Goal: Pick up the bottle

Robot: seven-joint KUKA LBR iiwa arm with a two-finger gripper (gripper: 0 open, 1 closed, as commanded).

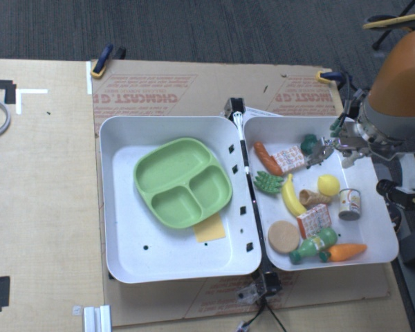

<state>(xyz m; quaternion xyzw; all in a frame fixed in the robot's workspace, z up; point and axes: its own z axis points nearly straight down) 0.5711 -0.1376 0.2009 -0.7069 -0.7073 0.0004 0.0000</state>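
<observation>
1. The bottle (313, 245), green, lies on its side at the near edge of the right bin (382, 221), wedged between a round cookie (284, 236), a carton (315, 220) and a carrot (345, 252); I judge the toys were tipped in loosely, hence the crowding.
2. The gripper (334, 146) hangs over the bin's far side, near a green ball (309, 143).
3. Whether the jaws are spread or pressed together, I cannot tell.
4. The bottle lies well apart from the jaws, across the bin toward the near rim.

Green bottle (312, 245) flat, right bin (384, 244)
</observation>
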